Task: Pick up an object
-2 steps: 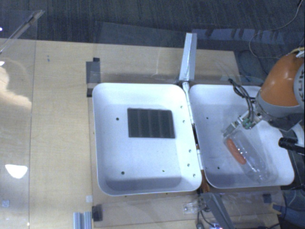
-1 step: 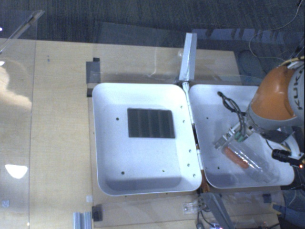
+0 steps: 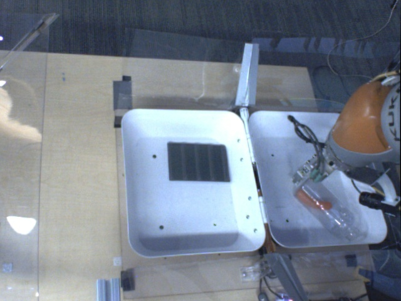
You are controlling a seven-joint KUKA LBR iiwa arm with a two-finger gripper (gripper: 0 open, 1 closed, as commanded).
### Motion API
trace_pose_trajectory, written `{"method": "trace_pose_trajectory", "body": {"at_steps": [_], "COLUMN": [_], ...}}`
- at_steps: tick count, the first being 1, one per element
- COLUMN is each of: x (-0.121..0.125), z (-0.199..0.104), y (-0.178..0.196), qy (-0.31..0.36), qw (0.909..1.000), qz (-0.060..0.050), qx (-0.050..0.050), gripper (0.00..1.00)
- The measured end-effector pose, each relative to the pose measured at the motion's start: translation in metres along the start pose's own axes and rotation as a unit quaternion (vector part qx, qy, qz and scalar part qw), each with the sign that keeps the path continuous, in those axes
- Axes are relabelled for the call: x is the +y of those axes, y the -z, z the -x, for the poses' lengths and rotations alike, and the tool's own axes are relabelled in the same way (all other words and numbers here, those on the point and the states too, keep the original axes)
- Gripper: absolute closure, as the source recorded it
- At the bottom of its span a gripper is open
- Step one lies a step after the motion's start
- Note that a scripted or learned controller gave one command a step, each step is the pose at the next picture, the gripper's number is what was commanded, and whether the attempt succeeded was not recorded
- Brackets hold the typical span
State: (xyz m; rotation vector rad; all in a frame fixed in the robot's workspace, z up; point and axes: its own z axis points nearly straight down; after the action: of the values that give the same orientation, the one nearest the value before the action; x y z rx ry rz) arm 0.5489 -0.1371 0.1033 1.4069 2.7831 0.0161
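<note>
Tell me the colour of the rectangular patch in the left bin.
Dark grey, almost black, with faint lengthwise stripes: the patch lies flat in the left bin, clearest in the camera view.

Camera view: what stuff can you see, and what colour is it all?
Left bin: one, white, left on the bench.
Dark ribbed pad: one, dark grey, lying flat in the left bin.
Right bin: one, white, beside the left bin.
Clear bottle: one, see-through with an orange-red part, lying in the right bin.
Bench: one, pale wood.
Arm: one, grey with an orange band, over the right bin.
Gripper: one, dark, by the bottle.
</note>
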Motion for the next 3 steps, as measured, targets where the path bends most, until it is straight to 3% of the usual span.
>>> {"method": "trace_pose_trajectory", "body": {"at_steps": [1, 2, 3], "x": [-0.001, -0.001, -0.014], "z": [0.036, 0.036, -0.004], "y": [0.007, 0.007, -0.012], "qy": [0.059, 0.059, 0.104], "qw": [0.9982, 0.9982, 0.9945], "qz": [-0.006, -0.006, -0.004], "qx": [0.005, 0.005, 0.002], "gripper": [1.0, 0.0, 0.0]}}
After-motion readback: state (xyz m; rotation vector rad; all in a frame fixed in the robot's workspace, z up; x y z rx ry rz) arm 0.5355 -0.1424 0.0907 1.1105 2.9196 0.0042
